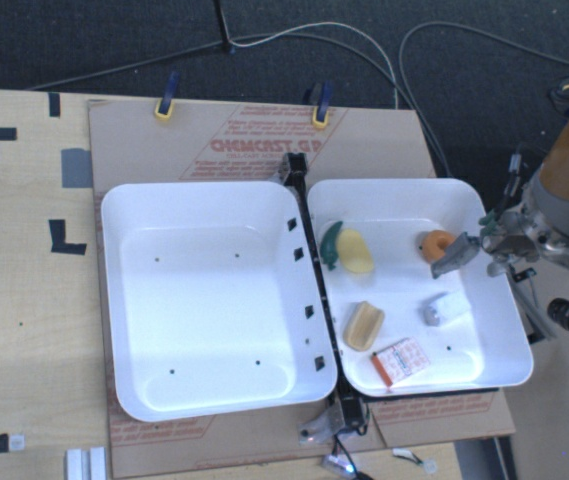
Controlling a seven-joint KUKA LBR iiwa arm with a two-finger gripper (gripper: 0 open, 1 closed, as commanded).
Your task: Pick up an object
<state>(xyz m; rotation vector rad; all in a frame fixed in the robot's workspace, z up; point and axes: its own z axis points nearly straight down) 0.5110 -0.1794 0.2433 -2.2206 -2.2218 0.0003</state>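
While the gripper [456, 255] hovers by an orange object [434, 243], its state is unclear; that object's axis is unreadable.

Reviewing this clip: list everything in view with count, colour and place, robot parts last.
Shallow plastic bins: 2, white, side by side on the bench; left bin, right bin.
Rounded lemon-like object with a green end: 1, yellow and green, right bin, upper left.
Small round orange object: 1, orange, right bin, upper right, beside the claw.
Tan oblong block: 1, tan, right bin, lower left.
Small pale chunk: 1, grey-white, right bin, right of centre.
Flat packet with red print: 1, white and red, right bin, near edge.
Clamps: 2, blue and yellow, cardboard's far edge.
Claw: 1, grey, over the right bin's right side.
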